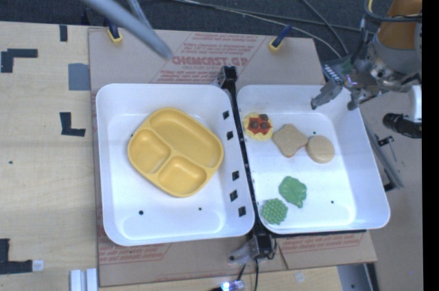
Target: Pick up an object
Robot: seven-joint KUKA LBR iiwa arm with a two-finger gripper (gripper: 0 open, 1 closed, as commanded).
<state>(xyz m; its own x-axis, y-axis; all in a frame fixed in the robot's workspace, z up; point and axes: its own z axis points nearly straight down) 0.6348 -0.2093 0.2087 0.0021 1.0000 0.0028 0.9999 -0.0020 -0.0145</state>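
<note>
Gripper [338, 97] hangs over the right bin's [357, 145] far right corner, fingers spread and holding nothing. The toy food sits loose just below: slice of bread [289, 139], round bun [320, 149], so probably lining up a grab.

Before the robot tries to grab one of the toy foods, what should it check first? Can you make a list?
1. Things to grab in the right bin: ok. A pizza slice, toast, a round bun and two green pieces lie there.
2. Gripper free of any object: ok, nothing sits between its fingers.
3. Gripper above a target: not ok, it is at the bin's far right corner, away from the food.
4. Room around each piece: cannot tell for the toast and bun, which lie very close; the pizza slice stands apart.
5. Yellow tray out of the way: ok, it lies in the left bin.
</note>
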